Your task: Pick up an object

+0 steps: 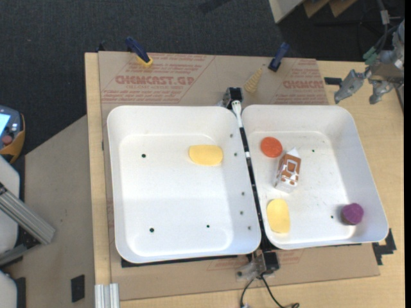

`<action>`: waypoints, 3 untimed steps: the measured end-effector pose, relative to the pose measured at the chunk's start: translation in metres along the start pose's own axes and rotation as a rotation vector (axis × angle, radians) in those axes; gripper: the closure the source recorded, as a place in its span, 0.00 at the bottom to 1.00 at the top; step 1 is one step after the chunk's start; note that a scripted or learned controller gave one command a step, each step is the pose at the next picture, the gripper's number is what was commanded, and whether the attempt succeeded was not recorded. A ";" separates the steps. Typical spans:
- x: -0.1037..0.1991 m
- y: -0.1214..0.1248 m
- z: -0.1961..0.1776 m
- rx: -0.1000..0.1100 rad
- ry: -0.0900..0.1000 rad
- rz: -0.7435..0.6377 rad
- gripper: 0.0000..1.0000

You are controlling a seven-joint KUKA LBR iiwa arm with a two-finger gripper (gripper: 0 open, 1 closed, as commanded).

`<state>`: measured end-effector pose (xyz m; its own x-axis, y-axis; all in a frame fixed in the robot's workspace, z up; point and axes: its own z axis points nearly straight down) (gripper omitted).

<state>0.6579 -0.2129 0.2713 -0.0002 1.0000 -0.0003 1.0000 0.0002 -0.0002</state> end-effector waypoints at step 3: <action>0.118 -0.012 0.186 0.003 0.001 0.001 0.00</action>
<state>0.6457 -0.0950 0.0850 0.0004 1.0000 0.0006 1.0000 -0.0004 -0.0029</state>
